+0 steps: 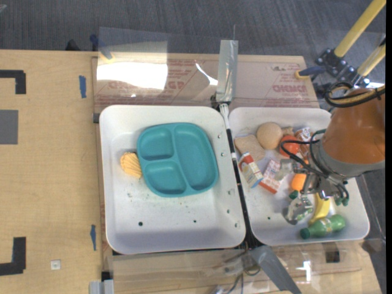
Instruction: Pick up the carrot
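The carrot (298,180) is a small orange piece with a green end, lying in the middle of the right bin (269,225). My gripper (301,206) hangs low over the bin, just below and beside the carrot, among a yellow item and a green one. The arm's orange band (360,130) covers the bin's right part. I cannot make out whether the carrot is held.
The left bin (122,219) holds a teal divided plate (177,158) and a yellow shell-shaped toy (130,164). The right bin is crowded: a beige round item (268,135), red-and-white packets (250,167), a yellow piece (322,208), a green bottle (323,226).
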`<state>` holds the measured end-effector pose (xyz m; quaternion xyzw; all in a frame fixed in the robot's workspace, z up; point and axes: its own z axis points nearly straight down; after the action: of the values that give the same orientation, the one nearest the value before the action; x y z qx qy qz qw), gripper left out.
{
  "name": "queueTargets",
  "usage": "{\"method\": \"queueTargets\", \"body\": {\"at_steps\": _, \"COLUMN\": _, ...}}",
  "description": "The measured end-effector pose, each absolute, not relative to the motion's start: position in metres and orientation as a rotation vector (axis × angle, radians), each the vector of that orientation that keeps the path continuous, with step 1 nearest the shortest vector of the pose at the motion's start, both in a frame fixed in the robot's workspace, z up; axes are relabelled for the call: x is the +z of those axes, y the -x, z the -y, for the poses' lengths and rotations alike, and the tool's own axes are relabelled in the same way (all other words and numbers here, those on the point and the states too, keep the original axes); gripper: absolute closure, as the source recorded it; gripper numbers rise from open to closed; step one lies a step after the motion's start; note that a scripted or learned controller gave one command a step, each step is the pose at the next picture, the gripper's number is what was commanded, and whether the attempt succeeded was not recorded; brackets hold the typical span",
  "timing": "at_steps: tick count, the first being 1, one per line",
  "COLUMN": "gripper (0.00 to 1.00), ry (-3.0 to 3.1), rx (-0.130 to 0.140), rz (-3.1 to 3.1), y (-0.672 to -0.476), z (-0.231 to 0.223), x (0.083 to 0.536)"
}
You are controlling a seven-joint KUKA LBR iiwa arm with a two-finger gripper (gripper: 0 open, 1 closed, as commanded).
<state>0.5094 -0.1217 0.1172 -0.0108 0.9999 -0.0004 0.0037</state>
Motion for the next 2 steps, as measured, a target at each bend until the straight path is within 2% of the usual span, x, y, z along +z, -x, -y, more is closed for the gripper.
{"method": "queueTargets", "body": {"at_steps": 1, "gripper": 0.0, "ry": -0.056, "rx": -0.003, "rz": -3.13, "y": -0.528, "z": 0.096, "x": 0.09}}
{"method": "queueTargets", "body": {"at_steps": 2, "gripper": 1.0, "ry": -0.052, "rx": -0.004, "rz": -3.118, "y": -0.532, "z": 0.095, "x": 0.104}}
